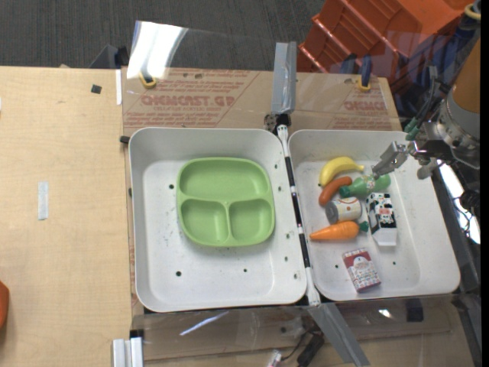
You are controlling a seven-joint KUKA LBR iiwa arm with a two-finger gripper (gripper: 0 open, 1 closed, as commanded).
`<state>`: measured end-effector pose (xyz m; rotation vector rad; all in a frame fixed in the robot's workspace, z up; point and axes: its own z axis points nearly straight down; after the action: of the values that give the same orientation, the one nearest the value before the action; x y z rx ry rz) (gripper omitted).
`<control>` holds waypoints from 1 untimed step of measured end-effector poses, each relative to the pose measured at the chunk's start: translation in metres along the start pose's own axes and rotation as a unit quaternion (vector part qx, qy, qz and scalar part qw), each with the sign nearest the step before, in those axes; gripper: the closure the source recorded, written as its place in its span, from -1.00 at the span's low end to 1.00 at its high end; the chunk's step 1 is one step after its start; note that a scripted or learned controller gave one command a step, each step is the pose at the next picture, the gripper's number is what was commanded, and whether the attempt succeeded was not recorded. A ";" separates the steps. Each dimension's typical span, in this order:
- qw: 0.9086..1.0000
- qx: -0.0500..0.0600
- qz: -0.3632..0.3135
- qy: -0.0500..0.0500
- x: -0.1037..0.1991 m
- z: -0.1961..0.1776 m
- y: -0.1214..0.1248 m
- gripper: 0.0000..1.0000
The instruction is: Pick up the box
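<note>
Box (361,271) lies flat nr front edge of right bin (443,277), apart from carrot (336,232) & cow-print carton (381,217); prob light, stiff card, crushable; grip across narrow sides; tool (390,159) hangs nr bin's back-right corner; can't tell its spread.

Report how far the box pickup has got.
Nothing looks done: the box lies flat near the front of the right bin, touched by nothing. In hand: the gripper is above the bin's back, near the banana, far from the box. Left: move over the box, descend, grasp, lift.
</note>
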<state>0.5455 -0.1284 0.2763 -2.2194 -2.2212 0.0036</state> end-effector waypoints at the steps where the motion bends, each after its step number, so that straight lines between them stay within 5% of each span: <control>1: 0.999 -0.002 -0.053 0.000 -0.023 0.184 0.042 -1.00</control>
<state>0.5874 -0.1514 0.0917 -2.1000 -2.3375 -0.0001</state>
